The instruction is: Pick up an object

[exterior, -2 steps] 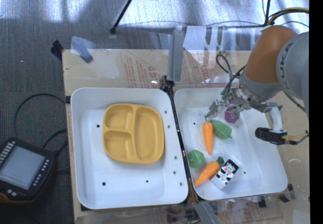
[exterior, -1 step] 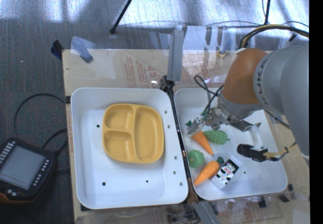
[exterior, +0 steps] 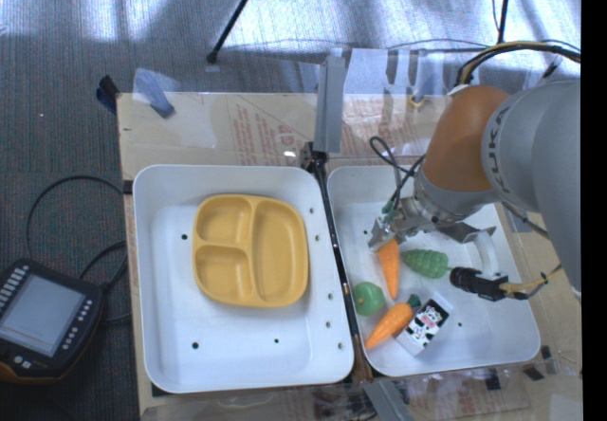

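Note:
The right bin (exterior: 507, 338) holds several toys. An orange carrot (exterior: 389, 267) stands roughly upright in the view, with a green bumpy vegetable (exterior: 425, 263) just to its right. Lower down lie a round green piece (exterior: 368, 296), a second carrot (exterior: 391, 322) and a small black-and-white carton (exterior: 424, 325). My gripper (exterior: 384, 233) is low in the right bin, right at the upper end of the first carrot. Nothing is visibly lifted off the bin floor.
The left bin (exterior: 161, 334) carries a yellow divided plate (exterior: 251, 250). A grey post (exterior: 329, 111) rises behind the ridge where the two bins meet. The arm's bulk covers the right bin's upper right part. A handheld pendant (exterior: 43, 315) lies on the floor at left.

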Available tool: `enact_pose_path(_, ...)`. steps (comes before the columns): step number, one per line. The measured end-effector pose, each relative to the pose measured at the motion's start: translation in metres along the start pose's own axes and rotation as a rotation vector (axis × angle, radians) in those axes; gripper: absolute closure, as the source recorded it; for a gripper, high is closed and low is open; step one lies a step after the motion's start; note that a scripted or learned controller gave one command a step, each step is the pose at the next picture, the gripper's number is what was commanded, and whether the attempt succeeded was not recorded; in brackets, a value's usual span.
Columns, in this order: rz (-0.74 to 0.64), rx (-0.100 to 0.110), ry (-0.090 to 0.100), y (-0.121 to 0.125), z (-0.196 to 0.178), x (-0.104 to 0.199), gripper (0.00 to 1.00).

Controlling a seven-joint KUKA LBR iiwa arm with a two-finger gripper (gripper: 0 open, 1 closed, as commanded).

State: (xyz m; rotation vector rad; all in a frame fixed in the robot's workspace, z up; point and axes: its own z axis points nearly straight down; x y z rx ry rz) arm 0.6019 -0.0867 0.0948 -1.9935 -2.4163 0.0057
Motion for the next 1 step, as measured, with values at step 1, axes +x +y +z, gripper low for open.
enact_pose_path(1,0.238,-0.007,-0.003,-0.0112,-0.0923,0.0124,1.00)
